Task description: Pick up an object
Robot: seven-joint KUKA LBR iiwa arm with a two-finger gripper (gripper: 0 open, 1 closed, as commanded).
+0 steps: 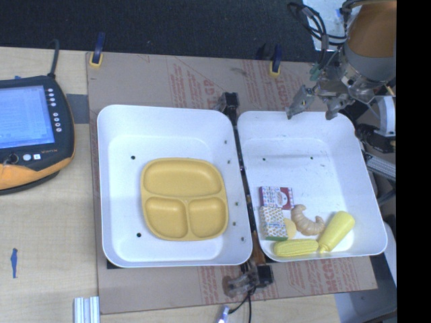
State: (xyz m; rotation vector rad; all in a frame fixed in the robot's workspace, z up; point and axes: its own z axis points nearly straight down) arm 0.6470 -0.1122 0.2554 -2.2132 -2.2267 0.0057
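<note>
The gripper (314, 110) is being held spread and unladen above the right bin's (350, 150) far rim; toy corn cobs (335, 231) are lying well below it.

A pale wood tabletop (40, 247) carries a brown cardboard sheet (182, 79) clamped at its far edge by two blue clips (97, 49). Beyond that edge lies dark carpet (168, 12). A tablet (30, 130) rests at the left edge. Light is even.

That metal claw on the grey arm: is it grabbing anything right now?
Hand: open, holding nothing, poised above the far edge of the right shallow white bin.
</note>
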